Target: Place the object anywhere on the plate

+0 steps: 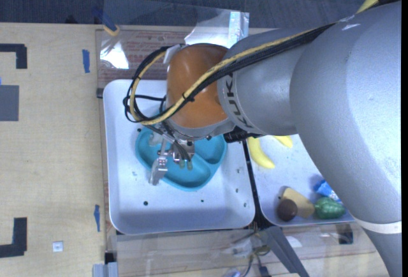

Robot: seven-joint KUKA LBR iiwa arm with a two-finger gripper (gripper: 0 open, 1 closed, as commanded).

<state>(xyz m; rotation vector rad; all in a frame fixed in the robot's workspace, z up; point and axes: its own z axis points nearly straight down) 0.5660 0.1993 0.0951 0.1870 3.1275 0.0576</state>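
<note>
Arm (331,90) is reaching in from the right of the blue plate (191,177), its grey body covering much of the view on that side. The orange band (191,87) is sitting directly behind the plate, with black and yellow cables (137,100) looping out to the plate's rear left. The plate is lying in the left bin (121,205), roughly at its middle, with bare white floor showing in front of it and to its left. The gripper (167,164) is hanging over the plate's left half, its metal tip reaching toward the plate's front-left edge; whether it is touching the plate cannot be told. Whether the gripper is open, closed or gripping anything cannot be told from this angle, since the wrist is hiding most of it. Which item is the task's object cannot be told either. The loose items are all lying in the right bin (299,167), well apart from the plate. A yellow banana (260,151) is lying just right of the plate, beyond the wall between the bins. A brown-and-tan item (288,207) is resting further right of the plate and nearer the front. A green item (329,209) is sitting just beside it on the side away from the plate, with a small blue item (324,188) just behind the green one. The wooden bench (51,142) is extending away to the left of the plate.
</note>
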